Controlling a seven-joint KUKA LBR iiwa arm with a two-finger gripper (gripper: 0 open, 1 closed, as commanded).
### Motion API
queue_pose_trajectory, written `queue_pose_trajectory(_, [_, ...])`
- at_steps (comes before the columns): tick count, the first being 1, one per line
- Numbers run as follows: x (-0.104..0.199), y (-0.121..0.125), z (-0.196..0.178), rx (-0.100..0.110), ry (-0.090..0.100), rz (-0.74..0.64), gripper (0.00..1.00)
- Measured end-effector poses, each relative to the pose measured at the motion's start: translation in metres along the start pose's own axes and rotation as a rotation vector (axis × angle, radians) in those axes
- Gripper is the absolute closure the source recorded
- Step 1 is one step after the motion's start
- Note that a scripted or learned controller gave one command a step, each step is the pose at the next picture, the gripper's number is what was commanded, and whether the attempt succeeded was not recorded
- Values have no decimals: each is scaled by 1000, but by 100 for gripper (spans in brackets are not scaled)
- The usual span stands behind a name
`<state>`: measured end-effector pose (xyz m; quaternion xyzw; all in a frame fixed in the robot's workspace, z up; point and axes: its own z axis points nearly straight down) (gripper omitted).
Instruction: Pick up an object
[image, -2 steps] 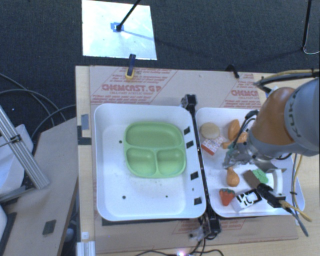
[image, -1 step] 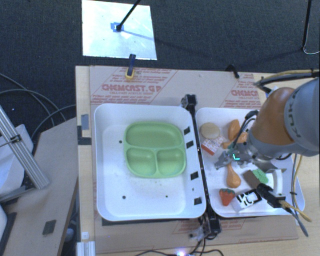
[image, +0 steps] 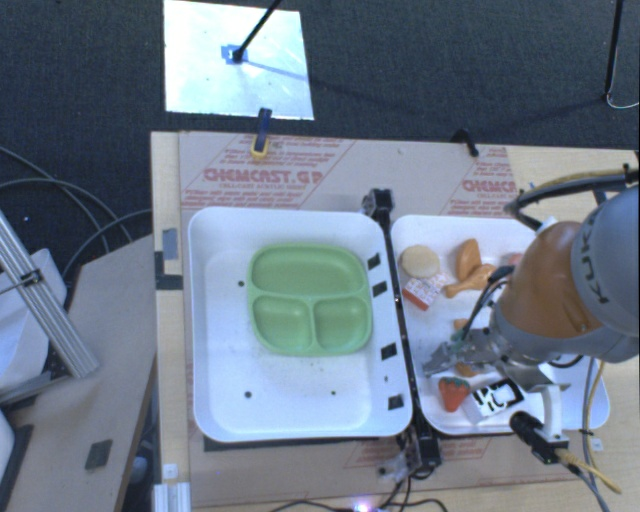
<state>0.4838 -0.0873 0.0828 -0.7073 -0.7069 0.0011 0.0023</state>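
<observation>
Red strawberry (image: 455, 393) lies near the right bin's (image: 420, 232) front-left corner, just below the pincer (image: 452, 357). Whether the pincer is spread, I cannot tell. Crowding by the card (image: 493, 398) risks a glancing miss.

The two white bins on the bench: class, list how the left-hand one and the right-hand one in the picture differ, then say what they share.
The left bin holds one green divided plate; the right bin holds several small food-like items, such as a round bun and a strawberry. The arm hangs over the right bin, not the left bin. Both are shallow, white and side by side.
</observation>
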Motion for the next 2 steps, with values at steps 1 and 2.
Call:
queue_pose_trajectory(1, [0, 4, -12, -8, -1, -2, 100])
queue_pose_trajectory(2, [85, 56, -107, -19, 2, -16, 100])
